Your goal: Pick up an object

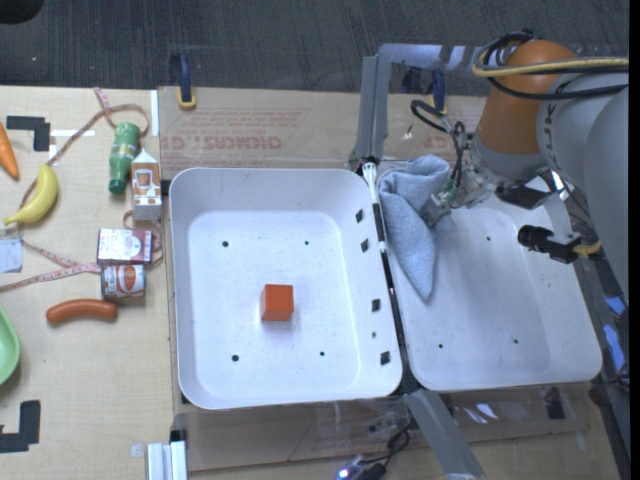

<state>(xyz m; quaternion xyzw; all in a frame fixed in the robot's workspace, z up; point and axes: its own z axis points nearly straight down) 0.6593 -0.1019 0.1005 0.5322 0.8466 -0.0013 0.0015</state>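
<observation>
While reaching in from the right, grey arm (585,148) bent over the far edge of the right bin (500,298), with gripper (447,200) low at that bin's far-left corner. Pressed against the right side of one blue-grey cloth (410,223); cannot tell how far open, nor whether any cloth sits within its grasp. Cloth bunched high at the far-left corner, then trailing in a narrowing fold along the bin's left wall toward the near edge. Two white bins side by side, inner rims touching. One orange-red cube (278,302) near the middle of the left bin (250,228), a little toward the near edge, upright, well apart from every wall and from the gripper. On the bench (60,388) beyond the left bin's left edge, nine loose things: one carrot (8,153) at the bench's left edge, one banana (35,198) just nearer, one green bottle (123,154), one small carton (146,190) just beside the bin's far-left corner, one printed box (125,245), one can (124,281) touching the box's near side, one sausage (81,312), one measuring tape (60,146) winding among them, and one green dish (5,346) cut off at the bench's left edge.
</observation>
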